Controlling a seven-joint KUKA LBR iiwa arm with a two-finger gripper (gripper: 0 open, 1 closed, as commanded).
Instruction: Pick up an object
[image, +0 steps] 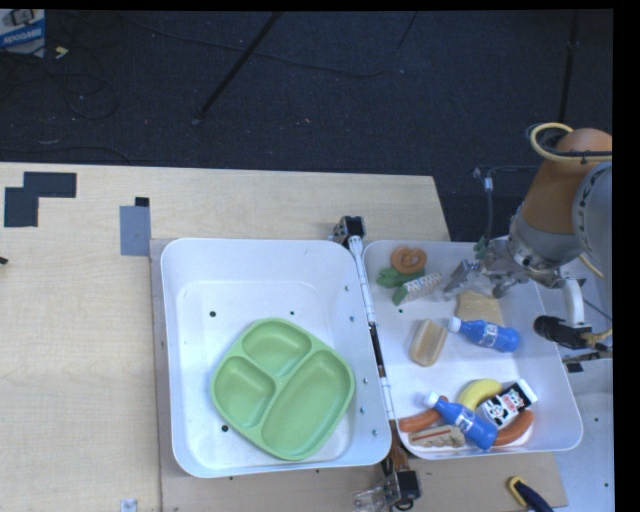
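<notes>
Unreadable carton label (503, 404), blue bottles (486, 334)

KUKA iiwa arm (565, 200) entering from 3 o'clock, orange-banded wrist angled toward 8 o'clock, two-finger gripper (470, 275) lowered with fingers parted.

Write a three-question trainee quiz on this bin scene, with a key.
1. True or false: the green divided plate lies in the right bin.
2. Which lies nearest the hand? A) banana B) tan slice C) green divided plate
3. Fill in: the arm reaches in from the view's ____ side.

Key: 1 false, it lies in the left bin; 2 B; 3 right.
</notes>
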